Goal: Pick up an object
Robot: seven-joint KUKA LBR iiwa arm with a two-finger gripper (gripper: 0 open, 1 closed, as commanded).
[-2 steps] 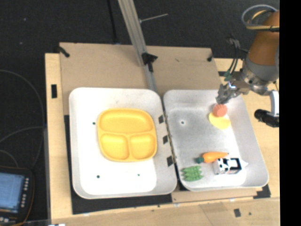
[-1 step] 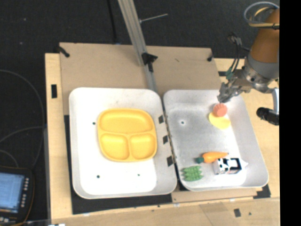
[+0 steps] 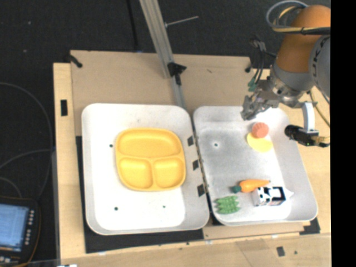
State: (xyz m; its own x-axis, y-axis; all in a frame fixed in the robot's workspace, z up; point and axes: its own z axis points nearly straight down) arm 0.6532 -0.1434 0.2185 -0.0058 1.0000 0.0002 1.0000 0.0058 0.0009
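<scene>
Hovering at the right bin's (image 3: 300, 166) one o'clock corner, the gripper (image 3: 250, 111), grip state unclear, seems lined up for the peach (image 3: 260, 130).

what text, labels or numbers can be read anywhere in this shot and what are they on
No text can be read.
Black and white carton in the right bin: dark patches, no legible print.
Screen of the handheld device at lower left: bluish lines, too small and blurred to read.
Yellow divided plate, carrot and tool: no markings visible.
</scene>
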